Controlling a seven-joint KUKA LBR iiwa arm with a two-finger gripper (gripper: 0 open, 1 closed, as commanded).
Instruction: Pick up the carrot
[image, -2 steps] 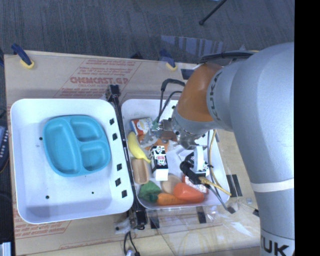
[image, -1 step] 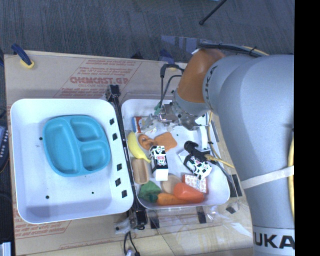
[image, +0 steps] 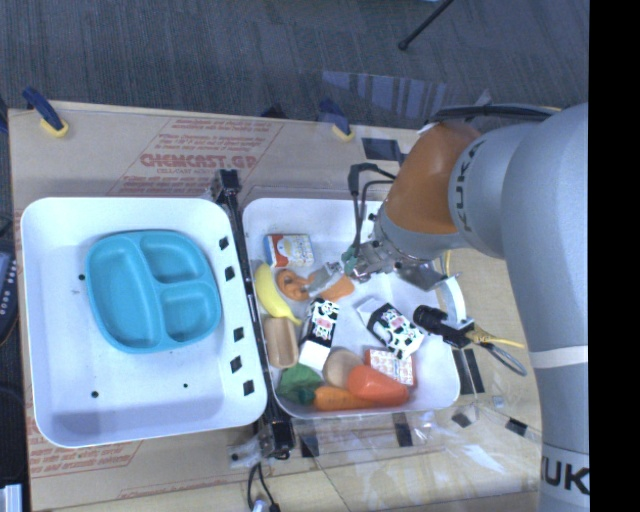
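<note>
The carrot (image: 337, 399) lies at the near edge of the right bin (image: 445, 398), beside a green leafy piece (image: 297, 382) and a tomato (image: 378, 384). The claw (image: 337, 274) hangs over the bin's middle — well apart from the carrot — whether spread or pressed together, I cannot tell. A blue tray (image: 152, 288) sits in the left bin (image: 60, 400).

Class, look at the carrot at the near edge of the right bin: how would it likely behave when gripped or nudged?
The carrot looks like smooth moulded plastic, so probably stiff, light and a bit slippery. Its tapered, rounded body may roll if nudged. It lies wedged against the green leafy piece and the bin wall, which likely crowds a grasp.
</note>
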